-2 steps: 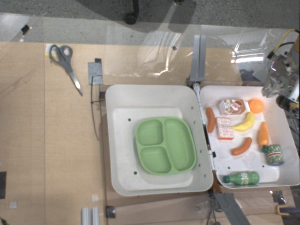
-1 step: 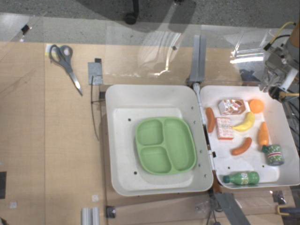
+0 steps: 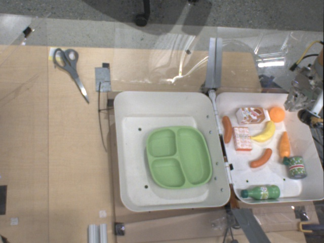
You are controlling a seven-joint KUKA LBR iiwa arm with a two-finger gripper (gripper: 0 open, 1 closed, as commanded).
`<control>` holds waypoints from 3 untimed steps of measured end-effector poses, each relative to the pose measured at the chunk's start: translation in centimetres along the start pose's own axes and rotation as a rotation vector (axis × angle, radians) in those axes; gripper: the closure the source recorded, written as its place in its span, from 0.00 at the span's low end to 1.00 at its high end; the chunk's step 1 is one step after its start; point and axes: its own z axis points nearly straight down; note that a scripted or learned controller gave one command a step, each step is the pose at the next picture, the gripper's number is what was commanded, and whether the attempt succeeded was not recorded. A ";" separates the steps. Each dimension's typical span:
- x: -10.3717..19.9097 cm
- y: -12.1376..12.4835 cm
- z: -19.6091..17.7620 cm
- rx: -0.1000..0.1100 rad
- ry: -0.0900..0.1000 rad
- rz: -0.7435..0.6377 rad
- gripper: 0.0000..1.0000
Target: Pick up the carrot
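In the right bin, the carrot lies untouched between the banana and the can; my gripper hovers at the far edge, its opening impossible to tell. Nothing done yet.

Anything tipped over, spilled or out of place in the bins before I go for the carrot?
Nothing spilled or damaged. The green bottle lies on its side along the right bin's near wall. The carrot lies intact beside the can. Scissors sit loose on the bench.
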 end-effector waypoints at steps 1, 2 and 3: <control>3.5 -0.2 -3.2 -0.002 0.002 0.124 1.00; 5.1 -2.1 -4.0 0.000 0.002 0.205 1.00; 8.6 -5.1 -5.3 -0.001 0.003 -0.097 1.00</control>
